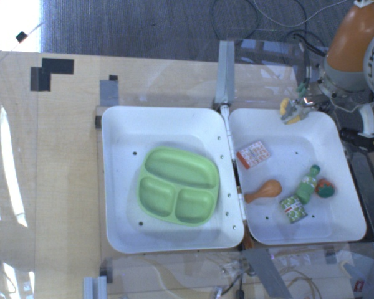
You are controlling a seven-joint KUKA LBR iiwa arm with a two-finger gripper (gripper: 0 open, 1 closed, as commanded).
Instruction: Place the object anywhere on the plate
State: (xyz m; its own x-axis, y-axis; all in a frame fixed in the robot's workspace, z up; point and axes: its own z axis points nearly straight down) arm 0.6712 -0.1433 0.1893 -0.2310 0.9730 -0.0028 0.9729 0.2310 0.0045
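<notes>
A green plate (pixel 177 185) with three compartments lies in the left bin (pixel 118 167), and nothing rests on it. In the right bin (pixel 336 226) lie a red-and-white box (pixel 253 154), a brown drumstick-shaped piece (pixel 263 191), a green bottle (pixel 307 184), a green-and-white carton (pixel 293 208) and a red-and-green round piece (pixel 325 189). My gripper (pixel 294 109) hovers at the far rim of the right bin, well away from the plate. A small yellow thing (pixel 289 114) sits right at its tip; whether it is held is unclear.
A metal divider (pixel 232 167) separates the two bins. Cables (pixel 262 11) loop behind the right bin, beside the arm's orange band (pixel 355 33). Pale wooden bench (pixel 43 185) stretches to the left.
</notes>
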